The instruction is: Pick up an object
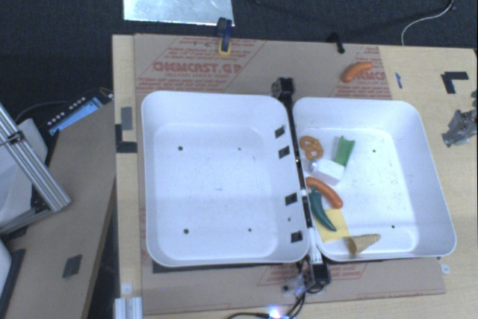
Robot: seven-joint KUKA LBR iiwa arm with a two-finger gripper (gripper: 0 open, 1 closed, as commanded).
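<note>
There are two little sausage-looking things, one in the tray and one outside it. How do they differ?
The sausage in the right bin is redder and lies among other toy foods; the sausage on the bench is more orange and lies alone beyond the bin's far rim. The first slants down to the right, the second up to the right. Both are small, rounded and elongated.

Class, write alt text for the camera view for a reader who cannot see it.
Two white bins sit side by side; the right bin holds toy food along its left wall: a pretzel, hot dog and ice-cream cone. Another hot dog lies on the bench behind.
</note>
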